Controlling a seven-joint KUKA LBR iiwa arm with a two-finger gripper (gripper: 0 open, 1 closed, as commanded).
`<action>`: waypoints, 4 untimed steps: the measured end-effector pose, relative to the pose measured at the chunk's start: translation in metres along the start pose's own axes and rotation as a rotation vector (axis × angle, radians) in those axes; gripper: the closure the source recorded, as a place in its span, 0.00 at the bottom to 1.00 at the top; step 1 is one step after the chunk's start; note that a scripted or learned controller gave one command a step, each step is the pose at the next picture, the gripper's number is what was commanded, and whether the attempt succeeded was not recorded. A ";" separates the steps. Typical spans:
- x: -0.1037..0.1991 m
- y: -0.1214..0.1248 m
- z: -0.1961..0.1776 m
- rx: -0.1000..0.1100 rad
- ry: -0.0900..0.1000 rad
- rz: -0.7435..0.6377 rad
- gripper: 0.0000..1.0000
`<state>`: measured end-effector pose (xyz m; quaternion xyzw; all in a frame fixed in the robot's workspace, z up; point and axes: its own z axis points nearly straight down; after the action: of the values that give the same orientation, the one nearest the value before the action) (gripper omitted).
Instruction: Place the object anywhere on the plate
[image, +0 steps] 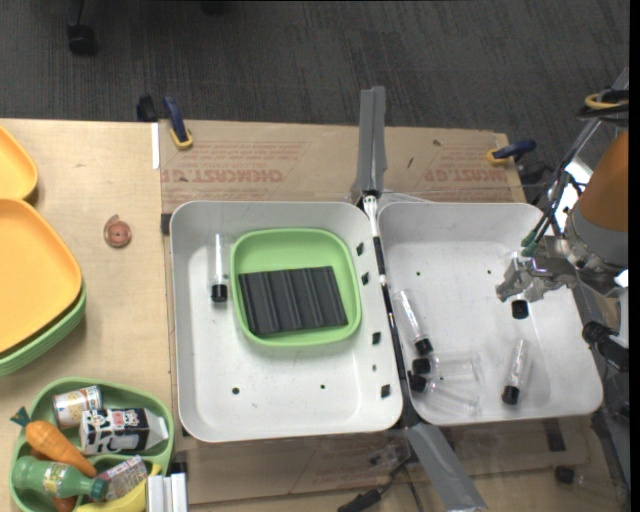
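A square green plate (243, 262) lies in the left bin (290, 410) with a black ribbed slab (295, 300) on it. One clear tube with a black cap (218, 268) lies beside the plate's left rim. Several more clear, black-capped tubes are in the right bin (455, 235): one (410, 320) near its left wall, one (514, 372) near its front right. My gripper (518, 287) hangs low over the right part of the right bin. A small black cap (519, 309) sits right under it; I cannot tell whether it is gripped.
Two more black caps (417, 374) and some clear tubes (452, 385) cluster at the right bin's front left. A grey divider bar (371, 140) runs between the bins. Orange plates (30, 270) and a bowl of toy food (90, 440) sit on the bench's left.
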<state>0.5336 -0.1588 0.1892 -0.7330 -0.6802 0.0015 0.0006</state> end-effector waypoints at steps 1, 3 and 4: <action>0.018 -0.024 0.012 0.001 0.001 -0.040 1.00; 0.069 -0.061 -0.001 0.000 0.001 -0.226 1.00; 0.090 -0.063 -0.001 -0.001 0.001 -0.416 1.00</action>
<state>0.4777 -0.0641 0.1905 -0.5769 -0.8168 0.0009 0.0009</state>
